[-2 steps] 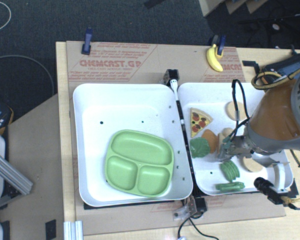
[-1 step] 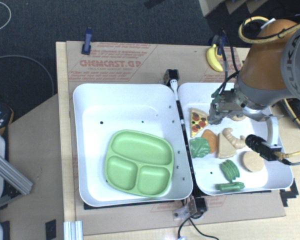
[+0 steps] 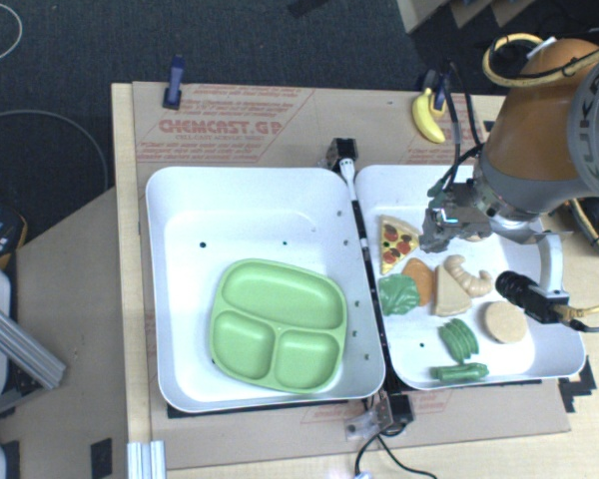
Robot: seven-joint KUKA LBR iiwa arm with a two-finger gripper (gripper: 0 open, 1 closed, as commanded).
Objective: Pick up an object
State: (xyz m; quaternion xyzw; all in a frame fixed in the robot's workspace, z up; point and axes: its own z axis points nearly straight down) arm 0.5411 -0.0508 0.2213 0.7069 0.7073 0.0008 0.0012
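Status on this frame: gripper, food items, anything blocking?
Gripper low over right bin, beside pizza slice; grip unclear. Toy food loose in bin, nothing seen held. Green tray in left bin, clear of the work.

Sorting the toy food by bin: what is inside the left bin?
The left bin holds a green divided tray with three compartments, nothing visible in them. Whatever lies beneath the tray is covered.

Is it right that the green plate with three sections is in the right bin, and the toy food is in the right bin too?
Not quite. The camera view shows the green plate lying in the left bin, not the right one. The rest holds: the toy food, such as the pizza slice, is in the right bin.
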